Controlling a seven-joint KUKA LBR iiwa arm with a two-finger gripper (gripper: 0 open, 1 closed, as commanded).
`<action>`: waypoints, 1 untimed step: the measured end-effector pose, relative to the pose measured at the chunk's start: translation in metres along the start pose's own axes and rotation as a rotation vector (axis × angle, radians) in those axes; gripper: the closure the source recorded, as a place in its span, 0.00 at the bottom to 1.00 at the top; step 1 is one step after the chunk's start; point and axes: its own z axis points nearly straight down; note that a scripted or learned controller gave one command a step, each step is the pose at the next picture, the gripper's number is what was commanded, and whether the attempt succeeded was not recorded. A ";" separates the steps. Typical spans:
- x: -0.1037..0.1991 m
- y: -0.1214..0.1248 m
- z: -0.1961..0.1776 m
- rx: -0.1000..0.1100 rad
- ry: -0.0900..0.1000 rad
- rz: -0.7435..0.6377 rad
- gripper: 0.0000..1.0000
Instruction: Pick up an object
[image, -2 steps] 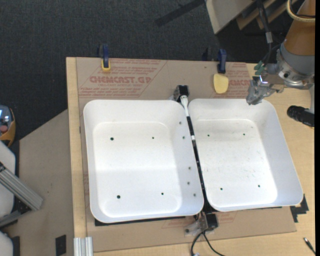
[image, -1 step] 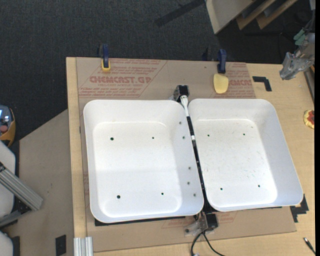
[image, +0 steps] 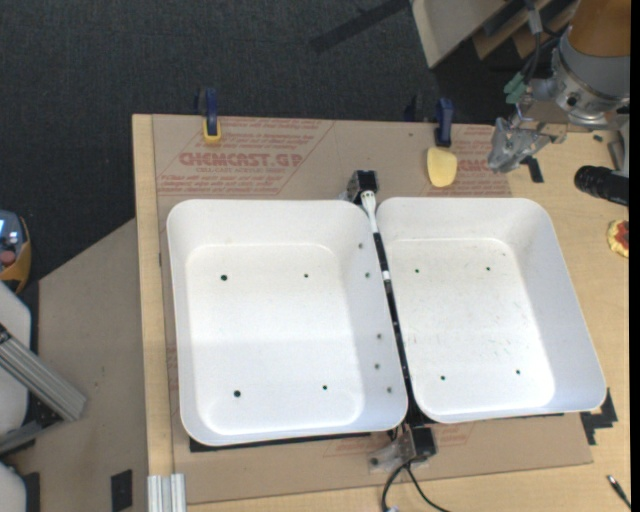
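Nothing is gripped yet — jaws' state cannot be told at the grey two-finger gripper (image: 512, 150), beside the small pale-yellow rounded object (image: 442, 167) on the table.

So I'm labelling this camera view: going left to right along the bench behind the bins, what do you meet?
Blue-and-yellow clamp → black clip at the bins' join → blue clamp → yellow object → gripper.

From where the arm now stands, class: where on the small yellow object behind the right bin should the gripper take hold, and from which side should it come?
Probably across the narrower middle of the yellow object, coming straight down from above. It lies on the board, apart from the right bin rim, with bare board on both sides for the fingers. The gripper hangs just to its right, so the move is short. Its exact shape is hard to tell.
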 end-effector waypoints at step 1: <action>0.052 -0.003 0.052 0.001 0.000 0.000 1.00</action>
